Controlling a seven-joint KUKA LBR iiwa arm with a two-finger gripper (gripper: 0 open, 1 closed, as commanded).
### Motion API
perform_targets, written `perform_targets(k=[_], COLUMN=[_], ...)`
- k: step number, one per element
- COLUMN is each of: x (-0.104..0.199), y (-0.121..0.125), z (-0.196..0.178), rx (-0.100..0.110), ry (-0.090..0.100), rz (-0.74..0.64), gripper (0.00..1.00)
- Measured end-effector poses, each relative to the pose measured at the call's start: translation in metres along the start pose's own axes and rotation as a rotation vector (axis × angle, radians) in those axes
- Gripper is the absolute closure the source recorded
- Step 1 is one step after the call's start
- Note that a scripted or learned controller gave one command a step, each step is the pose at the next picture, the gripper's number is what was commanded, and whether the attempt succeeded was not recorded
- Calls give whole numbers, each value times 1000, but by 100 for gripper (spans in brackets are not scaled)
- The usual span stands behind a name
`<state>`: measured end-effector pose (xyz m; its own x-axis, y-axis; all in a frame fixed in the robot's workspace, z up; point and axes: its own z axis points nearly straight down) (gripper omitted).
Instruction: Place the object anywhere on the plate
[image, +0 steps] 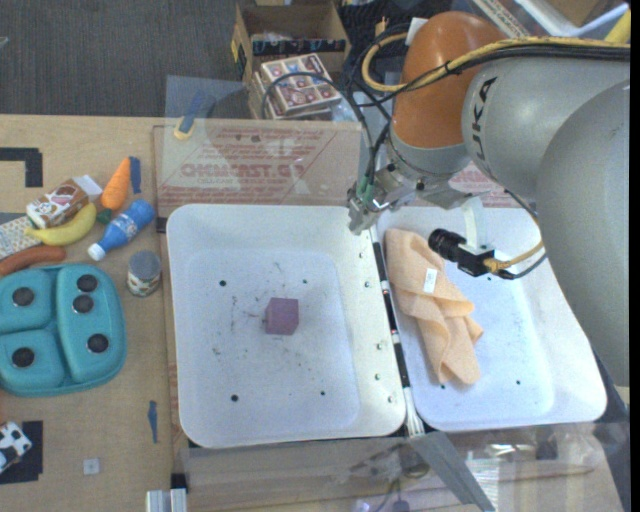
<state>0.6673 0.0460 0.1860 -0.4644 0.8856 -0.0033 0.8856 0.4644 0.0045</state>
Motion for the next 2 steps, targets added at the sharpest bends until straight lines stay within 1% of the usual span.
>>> perform_targets(k=[1, 2], x=[68, 118], y=[35, 62], z=[5, -27], rx=[0, 0], ry=[1, 1], rz=[11, -30], gripper=[100, 100])
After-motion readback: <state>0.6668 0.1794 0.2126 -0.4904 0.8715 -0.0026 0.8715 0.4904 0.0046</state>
